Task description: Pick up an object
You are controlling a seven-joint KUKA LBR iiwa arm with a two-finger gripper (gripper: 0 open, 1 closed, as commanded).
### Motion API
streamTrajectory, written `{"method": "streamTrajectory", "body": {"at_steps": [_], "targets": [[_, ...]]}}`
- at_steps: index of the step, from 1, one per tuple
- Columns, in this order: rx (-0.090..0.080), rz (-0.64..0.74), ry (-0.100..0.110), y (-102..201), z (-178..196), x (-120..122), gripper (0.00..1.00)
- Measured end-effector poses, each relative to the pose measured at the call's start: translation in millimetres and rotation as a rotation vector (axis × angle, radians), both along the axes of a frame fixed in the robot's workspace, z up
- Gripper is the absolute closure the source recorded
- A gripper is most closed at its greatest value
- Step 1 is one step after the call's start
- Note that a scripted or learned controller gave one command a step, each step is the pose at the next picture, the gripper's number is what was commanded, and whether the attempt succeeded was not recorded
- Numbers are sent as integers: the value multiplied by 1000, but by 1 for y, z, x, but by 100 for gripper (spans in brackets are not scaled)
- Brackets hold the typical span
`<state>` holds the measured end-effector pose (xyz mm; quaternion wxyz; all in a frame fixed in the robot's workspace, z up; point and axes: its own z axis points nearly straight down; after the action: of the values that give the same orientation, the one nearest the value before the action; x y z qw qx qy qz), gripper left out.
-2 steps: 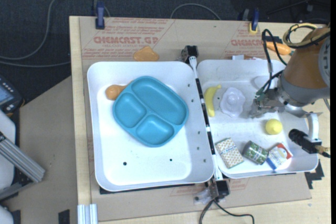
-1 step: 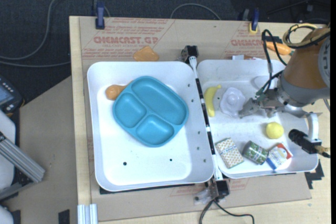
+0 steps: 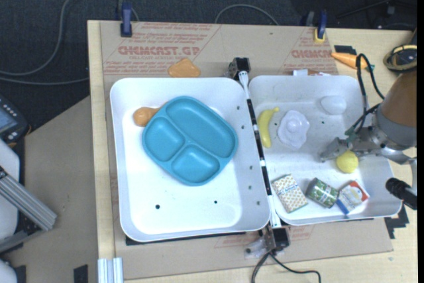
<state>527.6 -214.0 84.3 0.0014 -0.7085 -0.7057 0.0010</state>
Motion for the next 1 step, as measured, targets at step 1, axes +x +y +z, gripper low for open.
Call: {"method": "streamTrajectory", "body": {"at_steps": [1], "targets": [[-1,4,-4,3,11,2,100]]}}
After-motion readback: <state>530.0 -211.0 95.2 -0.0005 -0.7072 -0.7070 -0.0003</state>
